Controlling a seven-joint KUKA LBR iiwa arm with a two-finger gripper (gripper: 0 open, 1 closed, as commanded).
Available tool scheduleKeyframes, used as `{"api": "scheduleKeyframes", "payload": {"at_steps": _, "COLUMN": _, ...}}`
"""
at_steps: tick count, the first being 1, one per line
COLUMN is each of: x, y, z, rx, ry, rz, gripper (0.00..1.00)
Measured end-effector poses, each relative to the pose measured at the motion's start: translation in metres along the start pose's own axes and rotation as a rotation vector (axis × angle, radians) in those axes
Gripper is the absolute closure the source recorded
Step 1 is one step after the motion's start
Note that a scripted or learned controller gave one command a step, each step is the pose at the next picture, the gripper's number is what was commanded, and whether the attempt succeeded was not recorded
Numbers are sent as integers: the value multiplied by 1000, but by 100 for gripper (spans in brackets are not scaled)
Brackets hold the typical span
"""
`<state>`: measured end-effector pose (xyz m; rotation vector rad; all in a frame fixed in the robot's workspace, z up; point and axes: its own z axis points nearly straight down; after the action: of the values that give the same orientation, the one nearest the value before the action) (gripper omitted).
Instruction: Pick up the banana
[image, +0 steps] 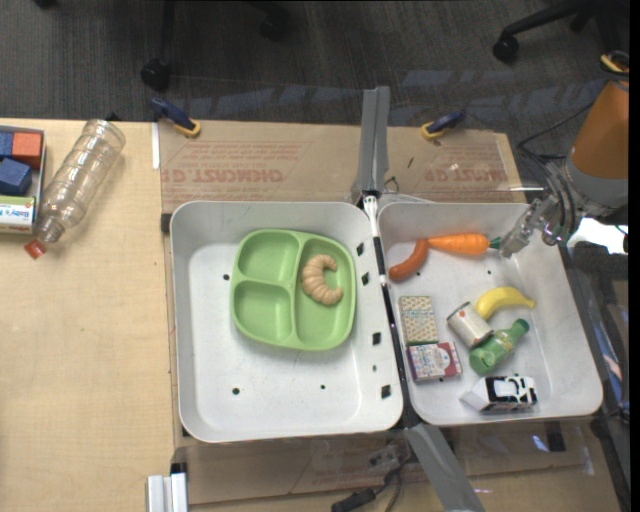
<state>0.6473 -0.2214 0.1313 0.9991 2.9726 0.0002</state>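
Now | banana (504, 299) in right bin (580, 330) | below-left of jaws, apart | jaws' state: cannot tell

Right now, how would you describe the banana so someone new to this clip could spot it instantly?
Start at the right white bin, the one crowded with small items. Near its middle, below the carrot, lies the banana, touching a small white can and just above a green bottle. It is the one plain yellow, curved piece there; the carrot is orange and straight.

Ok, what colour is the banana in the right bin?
Yellow: the banana shows clearly in the camera view.
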Motion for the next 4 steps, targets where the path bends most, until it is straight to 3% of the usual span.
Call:
{"api": "scheduleKeyframes", "payload": {"at_steps": 1, "x": -5, "y": 3, "z": -50, "rx": 0, "ry": 0, "rz": 282, "gripper": 100}}
{"api": "scheduleKeyframes", "payload": {"at_steps": 2, "x": -11, "y": 7, "z": -74, "rx": 2, "ry": 0, "rz": 511, "gripper": 100}}
{"api": "scheduleKeyframes", "payload": {"at_steps": 3, "x": -10, "y": 7, "z": -31, "rx": 4, "ry": 3, "rz": 509, "gripper": 100}}
{"api": "scheduleKeyframes", "payload": {"at_steps": 4, "x": -10, "y": 7, "z": -21, "rx": 2, "ry": 2, "rz": 307, "gripper": 100}}
